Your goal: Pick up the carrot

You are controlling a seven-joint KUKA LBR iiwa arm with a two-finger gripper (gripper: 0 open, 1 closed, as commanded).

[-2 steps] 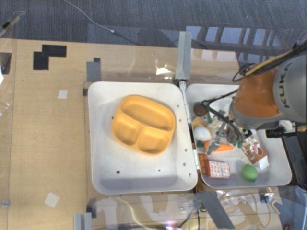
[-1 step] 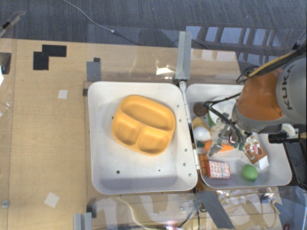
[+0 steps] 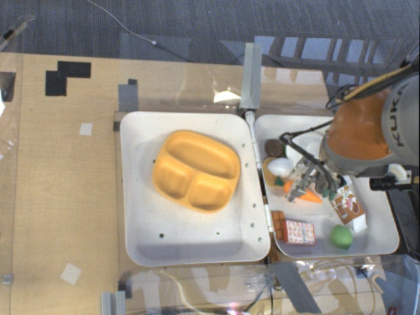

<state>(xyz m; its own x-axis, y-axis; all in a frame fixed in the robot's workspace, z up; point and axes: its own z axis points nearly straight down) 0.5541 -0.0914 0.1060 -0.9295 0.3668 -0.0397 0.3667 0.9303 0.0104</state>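
Observation:
The orange carrot [image 3: 303,194] lies in the right bin [image 3: 380,238], pointing left and right, just under the arm's wrist. My gripper [image 3: 310,181] hangs low over the carrot's middle, reaching in from the right. Its metal fingers [image 3: 303,176] stand around or right above the carrot, and I cannot tell whether they touch it. The arm's orange band [image 3: 357,126] covers the back of the bin.
The left bin [image 3: 134,241] holds a yellow three-compartment plate [image 3: 195,169]. Around the carrot in the right bin lie a white egg-like object [image 3: 279,167], a dark round item [image 3: 274,147], a red patterned box [image 3: 296,231], a green ball [image 3: 341,236] and a small carton [image 3: 348,205].

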